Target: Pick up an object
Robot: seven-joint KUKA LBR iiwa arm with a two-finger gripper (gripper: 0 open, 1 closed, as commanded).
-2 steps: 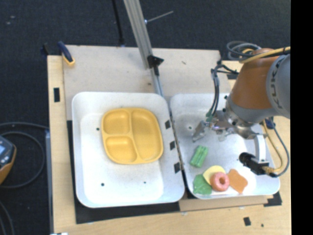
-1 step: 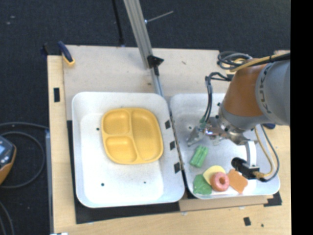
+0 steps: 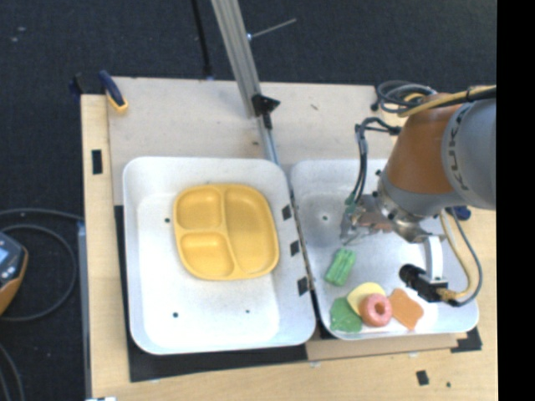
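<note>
You are looking at a small light-green ridged plastic block (image 3: 340,266) lying in the right white bin (image 3: 313,182), towards its middle. It is likely light, stiff and a little slick; take it across its narrow width, fingers on the long sides. The gripper (image 3: 361,221) is hanging just far-right of it, close above, not touching. I cannot tell how it is set. A green, yellow, pink and orange toy cluster (image 3: 376,307) is sitting nearer.
</note>
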